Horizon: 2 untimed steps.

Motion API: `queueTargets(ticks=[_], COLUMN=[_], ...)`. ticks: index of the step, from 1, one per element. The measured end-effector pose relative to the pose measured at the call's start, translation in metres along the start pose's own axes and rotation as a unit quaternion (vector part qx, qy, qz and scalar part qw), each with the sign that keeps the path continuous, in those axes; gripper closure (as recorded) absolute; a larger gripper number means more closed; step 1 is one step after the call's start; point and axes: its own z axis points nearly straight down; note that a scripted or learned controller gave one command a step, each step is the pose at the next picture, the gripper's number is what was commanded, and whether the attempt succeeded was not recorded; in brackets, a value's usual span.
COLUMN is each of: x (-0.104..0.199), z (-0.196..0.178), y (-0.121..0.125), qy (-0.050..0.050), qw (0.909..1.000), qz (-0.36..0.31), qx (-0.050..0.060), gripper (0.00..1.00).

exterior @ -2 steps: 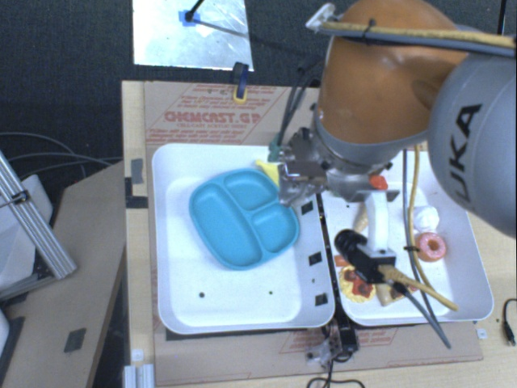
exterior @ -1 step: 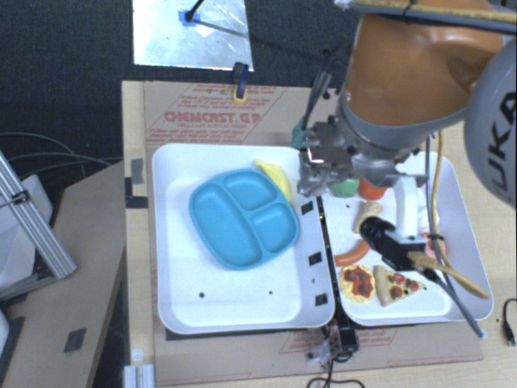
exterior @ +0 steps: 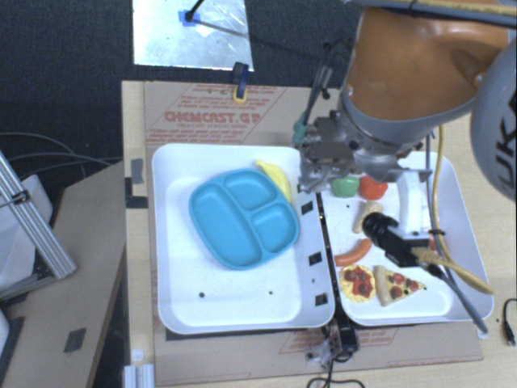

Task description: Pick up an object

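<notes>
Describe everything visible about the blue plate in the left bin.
The blue plate is a smooth, plastic-looking tray with rounded corners and three compartments: one long, two smaller. It lies flat and turned at an angle on the floor of the left bin, upper middle. A banana rests against its upper right edge.

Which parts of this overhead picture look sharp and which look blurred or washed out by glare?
In the camera view the blue tray and pizza slice are fairly sharp with soft, even lighting; the orange band of the arm, close to the lens, looms large and slightly blurred; the shiny sheet at top reflects pale glare; the left bin is bright white, with little shadow.
</notes>
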Motion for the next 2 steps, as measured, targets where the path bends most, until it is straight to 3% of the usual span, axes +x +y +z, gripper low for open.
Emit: queueTargets(ticks=[1, 2], x=[0.0, -0.017], z=[-0.011, 0.206], y=[0.001, 0.069], qy=[0.0, -0.003], qw=[1.0, 1.0], qz=[-0.003, 0.004], qx=[-0.001, 0.008], gripper=[1.0, 1.0])
